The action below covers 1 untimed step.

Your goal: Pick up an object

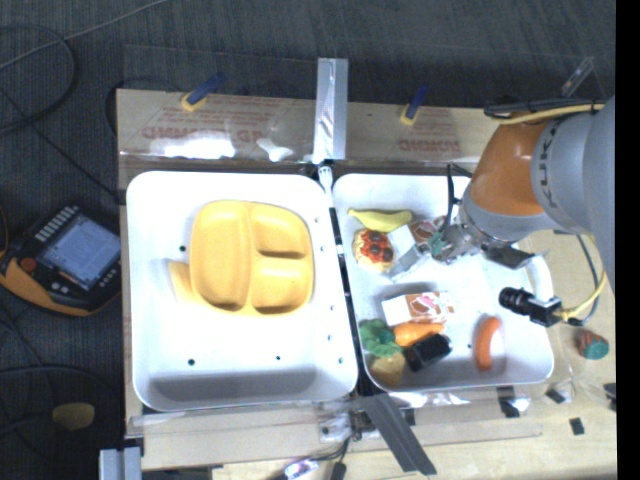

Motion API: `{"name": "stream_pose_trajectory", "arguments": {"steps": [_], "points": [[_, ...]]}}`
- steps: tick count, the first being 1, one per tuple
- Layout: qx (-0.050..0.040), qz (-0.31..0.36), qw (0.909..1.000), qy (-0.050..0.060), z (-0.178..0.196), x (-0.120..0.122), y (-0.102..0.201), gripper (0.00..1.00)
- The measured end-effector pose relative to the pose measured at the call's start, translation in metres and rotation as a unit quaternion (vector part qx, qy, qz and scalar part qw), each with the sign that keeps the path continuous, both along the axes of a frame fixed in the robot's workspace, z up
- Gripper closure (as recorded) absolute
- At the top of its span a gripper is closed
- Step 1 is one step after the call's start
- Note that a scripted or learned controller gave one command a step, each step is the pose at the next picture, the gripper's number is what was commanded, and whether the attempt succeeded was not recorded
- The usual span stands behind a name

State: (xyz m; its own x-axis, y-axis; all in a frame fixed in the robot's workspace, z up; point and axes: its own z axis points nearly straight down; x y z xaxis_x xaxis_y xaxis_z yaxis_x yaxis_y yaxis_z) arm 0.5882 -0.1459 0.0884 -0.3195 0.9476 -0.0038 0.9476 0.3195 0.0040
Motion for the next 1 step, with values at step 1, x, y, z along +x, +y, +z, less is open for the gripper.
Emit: {"name": "stream_pose_trajectory", "arguments": {"steps": [1], "points": [[0.0091,0.070,0.9967,0.039,-0.0046,0.0589,-0.0126,0.00]]}}
